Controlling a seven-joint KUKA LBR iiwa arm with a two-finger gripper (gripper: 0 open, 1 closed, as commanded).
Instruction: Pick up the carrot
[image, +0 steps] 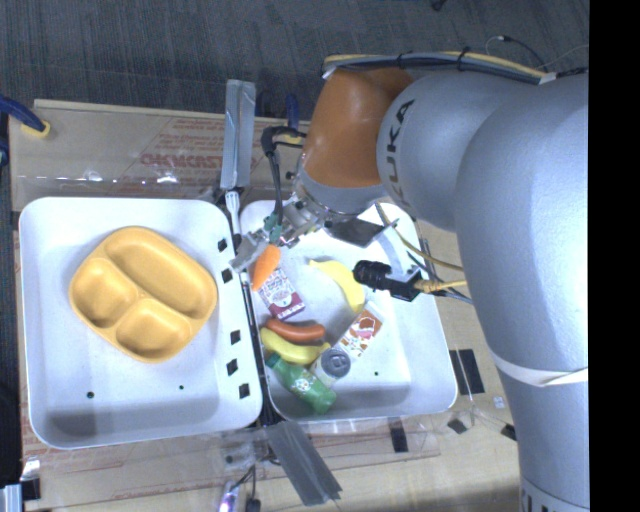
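The carrot (266, 264) lies in the right bin (425, 385), near its left wall toward the far corner, beside a small red carton (281, 293). The gripper (274, 234) is just above it, seemingly descending to grasp; whether the jaws are released or clenched I cannot tell. Next it must close around the carrot.

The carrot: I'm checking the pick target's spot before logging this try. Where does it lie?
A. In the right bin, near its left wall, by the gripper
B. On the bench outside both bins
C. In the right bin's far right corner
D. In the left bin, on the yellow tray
A: the carrot lies in the right bin close to its left wall, just below the gripper, while the yellow tray sits in the left bin.
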